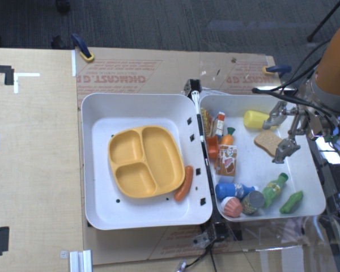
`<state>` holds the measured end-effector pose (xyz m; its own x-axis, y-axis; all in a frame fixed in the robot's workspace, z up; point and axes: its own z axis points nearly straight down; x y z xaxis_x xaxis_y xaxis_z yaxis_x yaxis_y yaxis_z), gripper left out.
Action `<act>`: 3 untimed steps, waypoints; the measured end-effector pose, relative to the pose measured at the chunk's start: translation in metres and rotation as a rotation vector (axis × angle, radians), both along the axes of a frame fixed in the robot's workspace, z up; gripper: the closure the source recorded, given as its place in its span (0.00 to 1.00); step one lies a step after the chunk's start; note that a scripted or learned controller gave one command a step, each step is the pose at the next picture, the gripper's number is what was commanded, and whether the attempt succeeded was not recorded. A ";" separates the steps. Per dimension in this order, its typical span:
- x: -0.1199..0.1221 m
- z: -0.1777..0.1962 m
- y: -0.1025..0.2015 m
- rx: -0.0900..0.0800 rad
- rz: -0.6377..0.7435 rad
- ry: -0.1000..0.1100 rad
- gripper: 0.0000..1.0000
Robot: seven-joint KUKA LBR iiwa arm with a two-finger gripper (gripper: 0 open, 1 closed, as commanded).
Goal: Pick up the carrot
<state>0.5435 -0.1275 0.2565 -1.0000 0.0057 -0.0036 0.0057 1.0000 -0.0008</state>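
Two shallow white bins are seen side by side on the bench. In the left bin (90, 169) a yellow three-compartment plate (146, 161) is placed near the centre, and a sausage (183, 183) lies tilted just beside the plate's lower right edge, touching or nearly touching it. The right bin (314, 177) holds the remaining items. The carrot (229, 136), orange with a green top, is located in the left part of the right bin, near the divider between the bins, among small cartons: a red-and-white carton (219, 123) above it and a brown-and-white carton (228, 160) below it. A yellow object (255, 119) is seen at the top of this bin, with a slice of bread (267, 143) below it. Along the lower edge a blue object (231, 190), a pink rounded item (232, 207), a green bottle (275, 188) and a green vegetable (291, 202) are grouped. The gripper (287, 134) is positioned over the right part of the right bin, beside the bread and well apart from the carrot; its fingers are spread apart and nothing is held between them.
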 end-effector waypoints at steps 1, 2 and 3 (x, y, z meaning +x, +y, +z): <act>0.002 0.010 0.000 -0.002 0.002 -0.005 1.00; -0.048 0.120 -0.063 -0.002 -0.054 -0.005 1.00; -0.048 0.120 -0.063 -0.002 -0.054 -0.005 0.00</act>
